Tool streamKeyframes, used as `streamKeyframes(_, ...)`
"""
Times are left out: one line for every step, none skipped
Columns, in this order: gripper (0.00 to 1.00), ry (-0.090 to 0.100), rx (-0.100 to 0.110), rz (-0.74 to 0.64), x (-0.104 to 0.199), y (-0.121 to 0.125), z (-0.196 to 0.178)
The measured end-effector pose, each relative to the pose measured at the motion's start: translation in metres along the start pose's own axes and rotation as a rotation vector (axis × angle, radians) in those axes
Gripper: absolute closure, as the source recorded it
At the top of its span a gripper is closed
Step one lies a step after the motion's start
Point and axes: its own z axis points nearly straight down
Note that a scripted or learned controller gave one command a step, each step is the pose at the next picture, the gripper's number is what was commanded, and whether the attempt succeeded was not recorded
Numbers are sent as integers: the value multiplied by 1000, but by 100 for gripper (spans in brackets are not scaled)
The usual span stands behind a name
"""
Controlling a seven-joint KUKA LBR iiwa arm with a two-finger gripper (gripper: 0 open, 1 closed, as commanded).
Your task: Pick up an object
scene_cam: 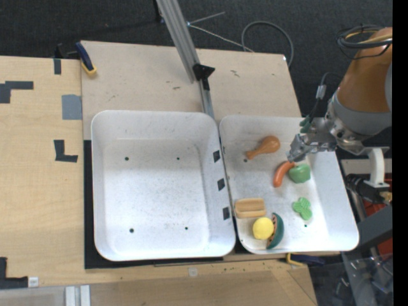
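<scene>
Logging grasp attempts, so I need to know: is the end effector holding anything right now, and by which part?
It cannot be told. The end effector sits just above the green toy and orange carrot in the right bin, with no object visibly gripped.

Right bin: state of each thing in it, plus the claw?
Claw: low over the right bin, above the carrot; grip unclear.
Carrot: lying flat, touching the green ball.
Green ball: resting in the bin.
Drumstick: lying flat, apart.
Bread: lying flat.
Lemon: resting beside the bread.
Green leaf: lying loose.
</scene>
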Motion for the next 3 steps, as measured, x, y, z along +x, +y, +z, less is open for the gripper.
streamKeyframes(100, 2, 7, -4, 55, 16, 15)
streamKeyframes(100, 2, 7, -4, 103, 40, 31)
streamKeyframes(100, 3, 6, -4, 151, 53, 28)
